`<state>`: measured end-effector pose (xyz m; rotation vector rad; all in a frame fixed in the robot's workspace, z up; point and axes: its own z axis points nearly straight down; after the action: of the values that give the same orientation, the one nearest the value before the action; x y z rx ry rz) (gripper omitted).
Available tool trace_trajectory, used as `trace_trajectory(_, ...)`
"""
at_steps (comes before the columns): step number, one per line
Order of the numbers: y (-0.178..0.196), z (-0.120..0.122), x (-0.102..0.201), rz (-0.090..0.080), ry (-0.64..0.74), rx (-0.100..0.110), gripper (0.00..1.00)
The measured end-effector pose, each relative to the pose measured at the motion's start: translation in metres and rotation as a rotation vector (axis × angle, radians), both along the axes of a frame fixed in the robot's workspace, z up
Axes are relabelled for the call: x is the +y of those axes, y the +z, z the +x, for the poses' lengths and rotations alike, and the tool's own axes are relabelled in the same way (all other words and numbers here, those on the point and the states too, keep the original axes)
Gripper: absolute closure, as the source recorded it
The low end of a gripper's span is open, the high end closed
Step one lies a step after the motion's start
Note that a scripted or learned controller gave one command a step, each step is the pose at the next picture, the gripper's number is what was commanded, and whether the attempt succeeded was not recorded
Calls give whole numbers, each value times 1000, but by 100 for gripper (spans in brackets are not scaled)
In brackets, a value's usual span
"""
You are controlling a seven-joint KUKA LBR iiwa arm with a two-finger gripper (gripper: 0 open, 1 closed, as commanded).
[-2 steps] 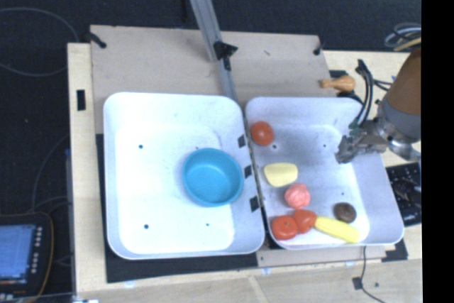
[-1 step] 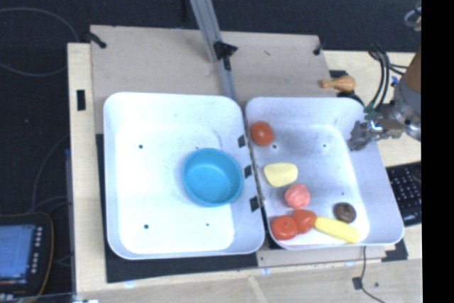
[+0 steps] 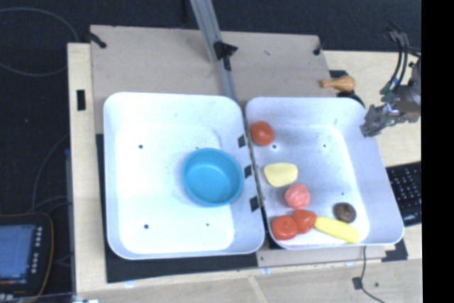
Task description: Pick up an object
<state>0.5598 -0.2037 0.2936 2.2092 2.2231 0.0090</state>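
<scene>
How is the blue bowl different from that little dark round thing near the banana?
The blue bowl is bright blue, while the dark round object is brownish-black. The bowl is far larger than the dark object. The bowl sits alone in the left bin, while the dark object lies in the right bin among other pieces, just above the banana. Both look round from above and rest on a bin floor.

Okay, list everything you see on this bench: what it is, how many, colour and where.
bins: two, white, side by side
bowl: one, blue, left bin, near its right wall
round fruit: one, orange-red, right bin, upper left
yellow pieces: two, right bin, middle and lower edge
pink ball: one, right bin
red pieces: two, touching, lower left corner
brown ball: one, lower right
hand: one, grey, above right bin's upper right corner
</scene>
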Motion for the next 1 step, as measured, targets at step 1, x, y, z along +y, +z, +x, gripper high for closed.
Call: trace_trajectory(1, 1, -6, 51, 2, 3, 7, 100)
